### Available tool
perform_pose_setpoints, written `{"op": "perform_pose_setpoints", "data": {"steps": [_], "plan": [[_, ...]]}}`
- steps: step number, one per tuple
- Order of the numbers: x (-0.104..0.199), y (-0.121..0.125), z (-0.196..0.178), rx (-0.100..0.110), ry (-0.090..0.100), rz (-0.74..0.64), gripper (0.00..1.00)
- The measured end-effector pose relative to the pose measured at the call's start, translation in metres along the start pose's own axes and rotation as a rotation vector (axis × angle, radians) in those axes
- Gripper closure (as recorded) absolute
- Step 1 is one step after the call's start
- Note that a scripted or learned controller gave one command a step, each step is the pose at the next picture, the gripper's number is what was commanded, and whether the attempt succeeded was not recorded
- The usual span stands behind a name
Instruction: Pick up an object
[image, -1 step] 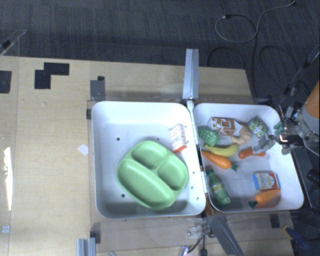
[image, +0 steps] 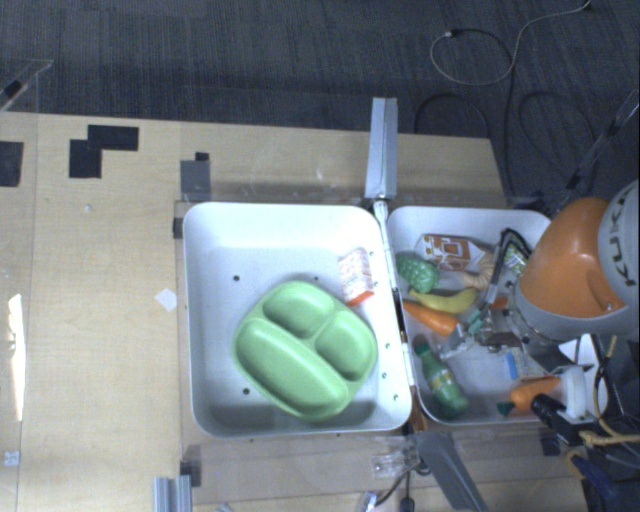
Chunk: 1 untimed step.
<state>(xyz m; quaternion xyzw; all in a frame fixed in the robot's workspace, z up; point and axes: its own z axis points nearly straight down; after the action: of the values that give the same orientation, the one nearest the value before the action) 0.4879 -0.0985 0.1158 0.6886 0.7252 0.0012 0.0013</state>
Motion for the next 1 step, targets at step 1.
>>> {"op": "perform_pose_setpoints", "data": {"steps": [1], "plan": [[0.0196,0.0019,-0.0695,-0.003,0.000,-0.093,0.00]]}}
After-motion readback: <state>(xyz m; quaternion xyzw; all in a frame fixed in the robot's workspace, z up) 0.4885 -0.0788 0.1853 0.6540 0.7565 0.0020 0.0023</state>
